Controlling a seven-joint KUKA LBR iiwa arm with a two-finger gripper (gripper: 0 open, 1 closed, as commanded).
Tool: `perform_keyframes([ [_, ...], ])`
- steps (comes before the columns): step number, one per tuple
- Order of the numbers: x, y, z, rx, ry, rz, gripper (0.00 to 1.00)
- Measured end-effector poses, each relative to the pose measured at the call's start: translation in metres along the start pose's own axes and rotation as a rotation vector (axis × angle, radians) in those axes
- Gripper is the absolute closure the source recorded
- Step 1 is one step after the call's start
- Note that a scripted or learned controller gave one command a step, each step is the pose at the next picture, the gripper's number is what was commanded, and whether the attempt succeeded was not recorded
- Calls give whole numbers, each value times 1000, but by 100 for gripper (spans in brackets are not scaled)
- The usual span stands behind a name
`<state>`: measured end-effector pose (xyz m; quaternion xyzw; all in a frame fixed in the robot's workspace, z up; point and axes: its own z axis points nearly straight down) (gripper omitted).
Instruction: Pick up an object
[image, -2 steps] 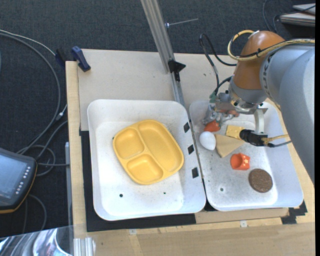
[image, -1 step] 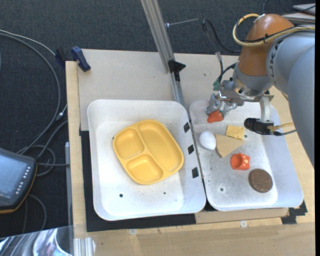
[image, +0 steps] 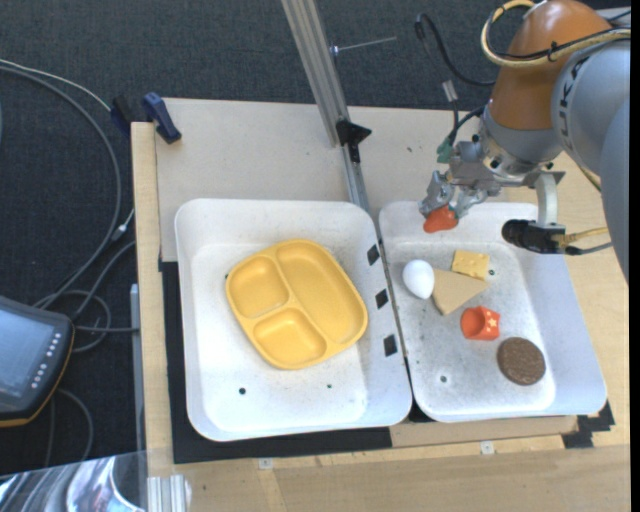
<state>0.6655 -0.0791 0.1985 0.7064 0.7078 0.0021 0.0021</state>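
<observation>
jaws (image: 441, 212) clamped on a small red-orange object (image: 439, 221), held over the far left corner of the right bin (image: 560, 300). lower in that bin: white egg (image: 418, 278), yellow block (image: 470, 264), tan wedge (image: 458, 293), orange cup (image: 480, 323), brown disc (image: 521, 360). in the left bin (image: 200, 330), a yellow divided plate (image: 294, 302), tilted askew.

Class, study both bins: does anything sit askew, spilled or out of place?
The yellow divided plate lies turned at a slant to the left bin's walls. The gripper has a small red-orange piece at its tip above the right bin's far corner. Nothing looks spilled.
</observation>
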Motion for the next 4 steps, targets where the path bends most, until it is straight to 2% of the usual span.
perform_keyframes([
  [1,1,1,-23,2,0,1,100],
  [3,120,14,-40,3,3,-5,100],
  [4,173,4,-47,5,3,-5,100],
])
